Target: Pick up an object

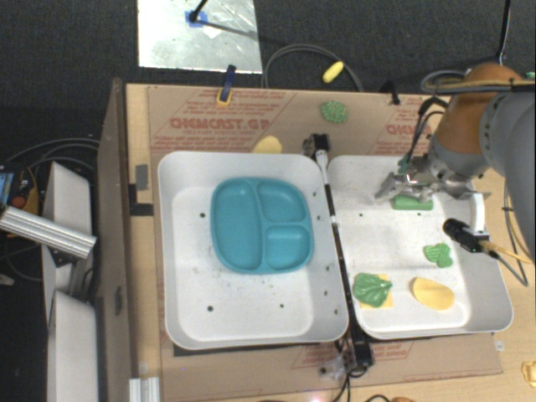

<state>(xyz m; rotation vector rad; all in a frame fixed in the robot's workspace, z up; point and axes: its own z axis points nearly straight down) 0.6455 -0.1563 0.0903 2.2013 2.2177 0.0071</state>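
Note:
My gripper (408, 184) is down in the right bin (368, 224), near its far edge. Right under its tip lies a flat green piece (412, 202), touching or nearly touching it. The wrist hides how the tip meets that piece. Elsewhere in this bin lie a small green leafy piece (437, 255) at the right, a green leaf (371, 288) on a yellow square at the front, and a yellow oval piece (432, 293) at the front right.
The left bin (188, 308) holds a blue divided plate (260, 225). On the cardboard behind the bins lie a green round thing (334, 111), a yellow thing (268, 146) and a yellow capsule (332, 72). A black cable end (466, 235) hangs over the right bin.

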